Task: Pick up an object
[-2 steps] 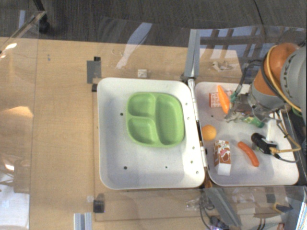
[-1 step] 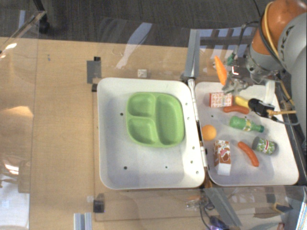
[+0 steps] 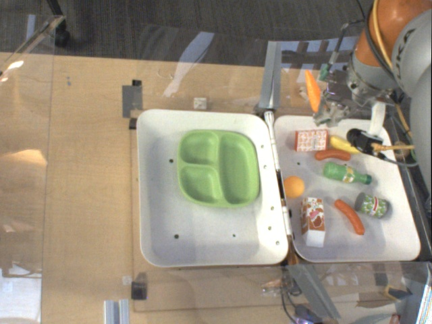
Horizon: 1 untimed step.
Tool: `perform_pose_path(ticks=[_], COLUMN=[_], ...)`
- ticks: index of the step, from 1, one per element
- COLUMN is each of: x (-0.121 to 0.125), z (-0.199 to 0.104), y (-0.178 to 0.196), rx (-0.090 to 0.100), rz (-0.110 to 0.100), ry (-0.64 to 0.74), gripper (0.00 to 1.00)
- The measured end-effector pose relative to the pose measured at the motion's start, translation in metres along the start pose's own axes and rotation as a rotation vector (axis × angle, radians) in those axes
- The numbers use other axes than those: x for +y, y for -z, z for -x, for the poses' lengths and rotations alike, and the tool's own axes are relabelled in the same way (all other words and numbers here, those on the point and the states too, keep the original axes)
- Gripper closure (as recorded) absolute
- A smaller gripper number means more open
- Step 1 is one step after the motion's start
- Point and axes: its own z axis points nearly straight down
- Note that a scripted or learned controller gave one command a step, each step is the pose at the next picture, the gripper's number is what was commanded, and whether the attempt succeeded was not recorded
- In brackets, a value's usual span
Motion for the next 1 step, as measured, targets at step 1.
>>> perform_pose_path(ticks=[1], x=[0.0014], z=[0.0069], y=[-0.0004], rx=[-0.001], rz=[-0.001], ry=[0.035], gripper=[1.00])
